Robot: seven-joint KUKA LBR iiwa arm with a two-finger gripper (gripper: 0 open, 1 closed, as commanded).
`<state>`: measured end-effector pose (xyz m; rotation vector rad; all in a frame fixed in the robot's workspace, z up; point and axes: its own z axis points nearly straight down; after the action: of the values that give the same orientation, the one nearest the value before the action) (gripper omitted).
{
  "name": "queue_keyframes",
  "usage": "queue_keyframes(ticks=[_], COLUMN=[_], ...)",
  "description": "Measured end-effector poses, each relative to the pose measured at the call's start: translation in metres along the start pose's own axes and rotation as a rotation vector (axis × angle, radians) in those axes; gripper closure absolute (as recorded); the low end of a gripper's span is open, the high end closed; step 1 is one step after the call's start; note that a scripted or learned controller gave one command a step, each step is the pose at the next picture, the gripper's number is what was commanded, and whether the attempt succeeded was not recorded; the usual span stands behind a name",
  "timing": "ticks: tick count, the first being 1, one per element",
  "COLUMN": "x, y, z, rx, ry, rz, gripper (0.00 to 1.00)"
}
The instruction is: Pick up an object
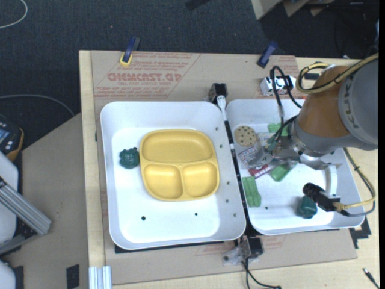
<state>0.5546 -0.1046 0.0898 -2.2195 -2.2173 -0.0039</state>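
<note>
seen from above at a slant, two shallow white plastic bins with rounded corners sit side by side on a brown cardboard-covered bench, and the black hinge strip [228,138] where their rims meet serves as the landmark. to the left of that strip, the left bin [114,179] holds a glossy yellow divided plate [179,163], rounded and moulded into three compartments, lying close to the strip. beyond the plate, farther from the strip, lies a small knobbly dark green toy [129,158]. to the right of the strip, the right bin [283,220] carries a clutter of small pieces: a round tan biscuit-like disc [243,136] with dots just beside the strip, a flat bright green rectangular block [251,192] leaning near it lower down, a crinkled red-and-white wrapper [255,164], another green piece [280,173], and a teal lumpy object [306,206] well away from the strip. the smooth grey arm with its orange band reaches over this bin, and the gripper [278,152] is low among the clutter near the wrapper; cables and the wrist hide it, so i cannot tell how wide it stands or whether it has hold of anything.
</note>
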Motion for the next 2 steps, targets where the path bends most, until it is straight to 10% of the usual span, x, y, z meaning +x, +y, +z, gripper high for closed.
queue_keyframes(ticks=[1,2], x=[-0.001,0.008], y=[0.003,0.009], z=[-0.016,-0.075], rx=[-0.013,-0.009], ry=[-0.005,-0.007], rz=[0.000,-0.003], gripper=[1.00,1.00])
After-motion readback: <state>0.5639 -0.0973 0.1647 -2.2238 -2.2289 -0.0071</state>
